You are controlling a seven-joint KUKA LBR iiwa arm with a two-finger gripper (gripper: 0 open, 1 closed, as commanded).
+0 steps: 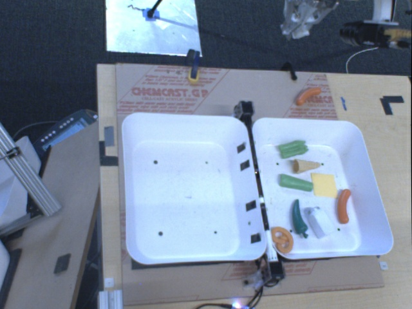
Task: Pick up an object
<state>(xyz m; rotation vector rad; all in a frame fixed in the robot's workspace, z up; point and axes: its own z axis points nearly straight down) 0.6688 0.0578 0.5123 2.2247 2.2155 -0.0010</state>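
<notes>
The right bin (365,148) holds several small items: a light green pod (292,149), a tan cone (306,166), a second green pod (295,183), a yellow square (324,185), an orange sausage (344,206), a dark green pepper (298,217), a white-grey block (317,222) and a pretzel (281,238). My gripper (298,17) hangs high at the top of the view, beyond the bench's far edge and well apart from every item. Nothing is between its fingers.
The left bin (132,172) sits beside the right one, with a black divider (252,172) between them. Another orange sausage (309,95) lies on the board behind the right bin. A yellow-blue clamp (193,66) stands at the back.
</notes>
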